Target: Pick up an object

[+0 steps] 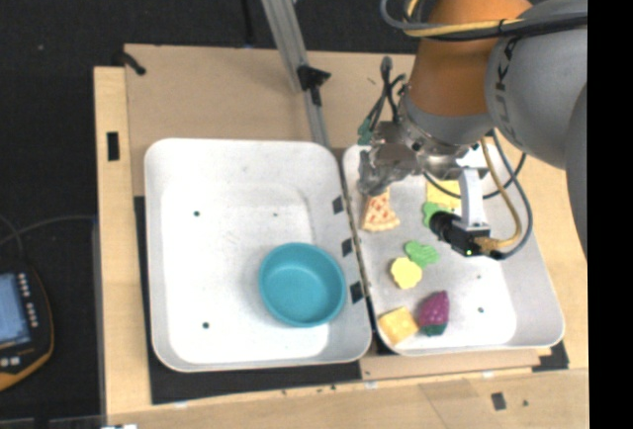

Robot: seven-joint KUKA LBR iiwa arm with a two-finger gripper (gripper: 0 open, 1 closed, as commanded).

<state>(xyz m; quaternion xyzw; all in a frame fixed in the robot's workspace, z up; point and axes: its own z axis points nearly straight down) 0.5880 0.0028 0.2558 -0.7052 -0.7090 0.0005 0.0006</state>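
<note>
I am steering the grey two-finger gripper down over the orange triangular pizza-slice toy, which is lying in the right-hand white bin close against the wall it shares with its neighbour. Whether the gripper is spread or closed I cannot tell, since the wrist is covering it. To do this well, I am thinking of keeping the descent straight and staying off that wall. Beyond the pizza slice, toward the near rim, a green leafy piece, a yellow lumpy piece, a purple grape cluster and a yellow wedge are lying. A yellow flat item is sitting partly hidden under the arm.
</note>
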